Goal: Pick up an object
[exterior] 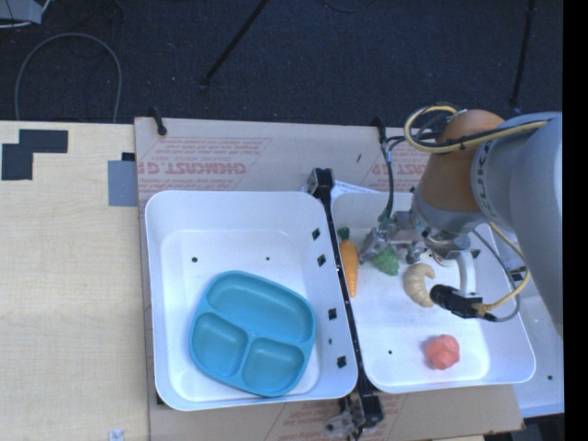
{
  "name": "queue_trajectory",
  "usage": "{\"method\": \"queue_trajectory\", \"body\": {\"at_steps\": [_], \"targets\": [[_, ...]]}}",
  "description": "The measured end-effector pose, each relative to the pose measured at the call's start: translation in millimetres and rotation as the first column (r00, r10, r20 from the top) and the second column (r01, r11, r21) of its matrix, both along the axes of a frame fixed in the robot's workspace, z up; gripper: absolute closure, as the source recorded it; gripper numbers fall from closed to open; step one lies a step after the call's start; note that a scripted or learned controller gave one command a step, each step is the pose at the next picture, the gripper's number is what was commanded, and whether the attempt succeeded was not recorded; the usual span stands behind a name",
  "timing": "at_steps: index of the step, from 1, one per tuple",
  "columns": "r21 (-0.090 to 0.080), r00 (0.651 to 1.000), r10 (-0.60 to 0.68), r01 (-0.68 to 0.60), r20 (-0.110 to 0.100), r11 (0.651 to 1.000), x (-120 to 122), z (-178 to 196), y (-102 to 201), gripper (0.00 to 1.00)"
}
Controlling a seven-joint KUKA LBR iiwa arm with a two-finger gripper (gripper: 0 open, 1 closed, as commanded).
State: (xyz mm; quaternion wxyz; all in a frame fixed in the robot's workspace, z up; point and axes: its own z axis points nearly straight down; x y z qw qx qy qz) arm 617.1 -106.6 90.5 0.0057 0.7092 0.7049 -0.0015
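White bins (165,246); jaws (390,246) over green toy (388,264)

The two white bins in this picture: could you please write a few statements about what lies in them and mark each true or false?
1. The blue divided tray lies in the left bin. True.
2. The orange carrot lies in the middle of the left bin. False: it lies in the right bin, against the divider between the bins.
3. The pink object lies apart from the other items, in the right bin's near part. True.
4. The gripper hangs over the blue tray. False: it is over the right bin, by the green object.
5. The pale croissant-shaped object rests on the tray. False: it lies in the right bin.
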Motion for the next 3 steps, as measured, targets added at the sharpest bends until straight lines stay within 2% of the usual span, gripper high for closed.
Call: {"method": "queue_trajectory", "body": {"at_steps": [1, 3], "targets": [[0.009, 1.000, -0.003, 0.003, -0.007, 1.000, -2, 8, 2, 1.00], [0.011, 1.000, 0.006, -0.006, -0.007, 1.000, 7, 96, 5, 1.00]]}}
